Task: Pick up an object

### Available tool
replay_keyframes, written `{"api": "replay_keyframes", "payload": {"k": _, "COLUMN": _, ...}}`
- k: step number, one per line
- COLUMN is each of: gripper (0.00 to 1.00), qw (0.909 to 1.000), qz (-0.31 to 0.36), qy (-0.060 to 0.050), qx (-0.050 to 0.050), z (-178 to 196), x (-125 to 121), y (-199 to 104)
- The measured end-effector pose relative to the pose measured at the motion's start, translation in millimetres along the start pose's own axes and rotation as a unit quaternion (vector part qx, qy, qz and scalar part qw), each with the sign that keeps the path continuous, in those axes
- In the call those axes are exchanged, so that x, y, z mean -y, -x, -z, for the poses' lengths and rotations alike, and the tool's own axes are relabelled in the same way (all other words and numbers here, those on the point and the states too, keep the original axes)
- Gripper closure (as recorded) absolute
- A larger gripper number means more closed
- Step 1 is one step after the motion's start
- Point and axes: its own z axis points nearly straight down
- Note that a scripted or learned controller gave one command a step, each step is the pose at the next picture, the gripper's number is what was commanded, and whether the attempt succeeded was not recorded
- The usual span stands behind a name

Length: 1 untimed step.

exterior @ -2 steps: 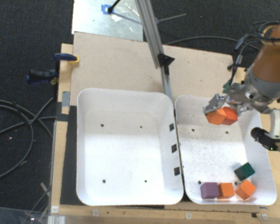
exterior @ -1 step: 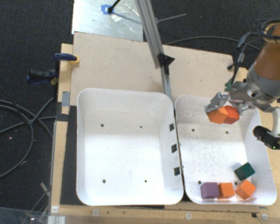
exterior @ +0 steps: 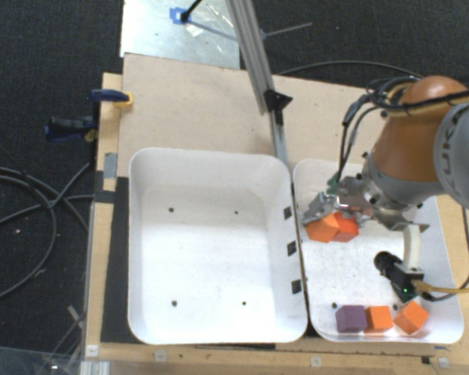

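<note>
Purple block (exterior: 350, 319) and two orange blocks (exterior: 379, 318) lie nearest; tool (exterior: 328, 214) grasps an orange block (exterior: 332, 227).

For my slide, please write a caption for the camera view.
KUKA arm's pincer above orange blocks in the right bin; three more blocks rest near its front edge.

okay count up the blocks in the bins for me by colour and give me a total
Orange blocks: 4, two under the claw at and, two in the right bin's near corner at and.
Purple blocks: 1, beside those two.
Total: 5 blocks, all in the right bin.
</note>
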Motion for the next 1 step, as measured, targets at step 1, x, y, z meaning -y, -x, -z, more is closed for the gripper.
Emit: {"api": "replay_keyframes", "payload": {"k": 1, "gripper": 1.00, "qw": 1.0000, "qz": 0.002, "qy": 0.004, "qx": 0.000, "z": -10.3, "x": -11.5, "y": -78.2}}
